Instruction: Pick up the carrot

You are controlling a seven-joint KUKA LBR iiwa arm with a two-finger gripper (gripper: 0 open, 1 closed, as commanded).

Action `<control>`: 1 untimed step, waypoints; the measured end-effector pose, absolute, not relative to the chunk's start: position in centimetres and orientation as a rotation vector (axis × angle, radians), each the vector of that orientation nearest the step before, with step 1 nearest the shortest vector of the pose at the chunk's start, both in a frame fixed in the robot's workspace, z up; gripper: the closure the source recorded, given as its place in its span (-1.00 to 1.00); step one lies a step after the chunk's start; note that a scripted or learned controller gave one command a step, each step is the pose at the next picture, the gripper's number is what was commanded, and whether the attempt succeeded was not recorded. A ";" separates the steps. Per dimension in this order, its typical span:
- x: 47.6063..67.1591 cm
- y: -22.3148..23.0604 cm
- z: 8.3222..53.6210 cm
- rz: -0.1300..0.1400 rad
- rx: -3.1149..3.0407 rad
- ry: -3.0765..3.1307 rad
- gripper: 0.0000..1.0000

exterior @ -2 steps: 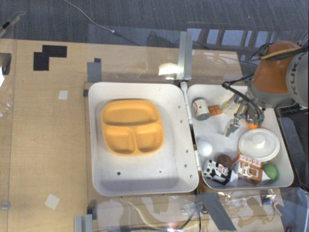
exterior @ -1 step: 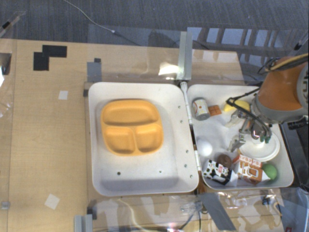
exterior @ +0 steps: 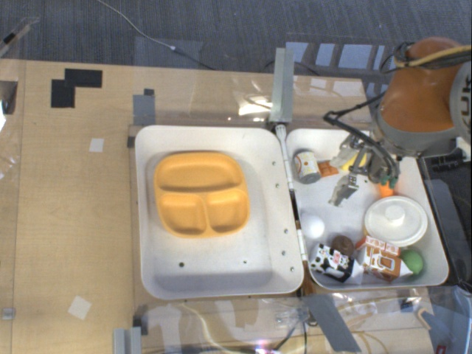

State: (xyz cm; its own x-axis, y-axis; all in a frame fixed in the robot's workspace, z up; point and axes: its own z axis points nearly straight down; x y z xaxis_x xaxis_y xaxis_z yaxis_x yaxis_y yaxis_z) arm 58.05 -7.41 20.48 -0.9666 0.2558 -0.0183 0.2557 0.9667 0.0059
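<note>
beside white lid [exterior: 396, 217], carrot [exterior: 386, 190], axis unclear

Before you on the bench: two shallow white bins, the left bin [exterior: 151, 220] at nine o'clock, the right bin [exterior: 435, 220] at three. You count one yellow divided tray [exterior: 200, 192], with three compartments, in the left bin. The right bin holds one small can [exterior: 306, 166], one orange carrot [exterior: 386, 190], one white lidded bowl [exterior: 396, 220], one white ball [exterior: 314, 226], one brown round item [exterior: 342, 243], one black-and-white carton [exterior: 332, 262], one red-and-white carton [exterior: 381, 259] and one green ball [exterior: 414, 262].
</note>
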 end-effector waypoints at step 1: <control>61.6 -11.4 11.8 0.001 0.778 3.038 -1.00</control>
